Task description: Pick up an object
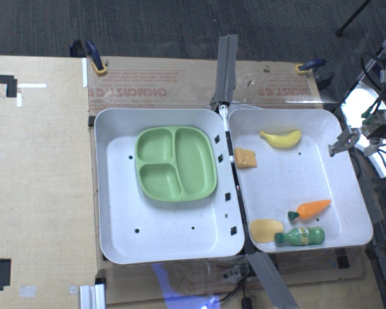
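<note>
We saw 2 white bins side by side: the left bin [116,237] held a green divided plate [176,163] with 3 compartments, and the right bin [347,192] held every loose object. The gripper [355,139] sat at the right bin's far right rim, well apart from the objects and carrying nothing; we could not tell how its jaws stood, as that part was too small and cluttered.

In the right bin a banana [281,138] lay near the far wall, and a small tan block [246,158] rested against the left wall. At the near side a carrot [312,208] lay tilted, with a green bottle [300,237] on its side just nearer and a yellow rounded piece [266,230] touching the bottle's cap end.

We judged these to be light toy items, probably hard smooth plastic and somewhat slippery. The banana seemed the easiest pick: it lay alone with open floor around it, and a grasp across its thick middle, at right angles to its length, would suit. The bottle would likely roll, and its neighbour crowded it
</note>
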`<state>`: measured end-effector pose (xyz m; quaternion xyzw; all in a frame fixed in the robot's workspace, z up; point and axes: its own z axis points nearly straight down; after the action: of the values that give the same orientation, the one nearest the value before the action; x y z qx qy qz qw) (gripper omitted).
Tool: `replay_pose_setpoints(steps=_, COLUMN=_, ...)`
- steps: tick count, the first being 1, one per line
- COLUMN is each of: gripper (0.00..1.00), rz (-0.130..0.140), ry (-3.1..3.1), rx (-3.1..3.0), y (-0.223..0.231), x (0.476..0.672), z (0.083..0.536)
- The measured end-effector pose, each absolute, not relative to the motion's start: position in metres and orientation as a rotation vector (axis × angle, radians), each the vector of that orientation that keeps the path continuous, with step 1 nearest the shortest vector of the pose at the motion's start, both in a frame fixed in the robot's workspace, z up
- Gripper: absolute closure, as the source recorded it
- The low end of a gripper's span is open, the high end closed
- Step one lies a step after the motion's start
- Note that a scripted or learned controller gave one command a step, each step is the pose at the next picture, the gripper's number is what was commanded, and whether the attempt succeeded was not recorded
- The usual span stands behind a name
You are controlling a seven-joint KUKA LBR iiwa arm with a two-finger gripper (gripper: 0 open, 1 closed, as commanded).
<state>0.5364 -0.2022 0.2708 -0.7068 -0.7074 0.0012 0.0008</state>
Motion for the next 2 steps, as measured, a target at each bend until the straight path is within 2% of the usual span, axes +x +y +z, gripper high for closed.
replay_pose_setpoints(steps=1, gripper=0.00, rz=0.002, ry=-2.411, rx=-2.013, y=-0.202, x=0.586, z=0.151)
replay_pose_setpoints(steps=2, gripper=0.00, rz=0.000, ry=-2.607, rx=-1.758, y=-0.199, x=0.594, z=0.178)
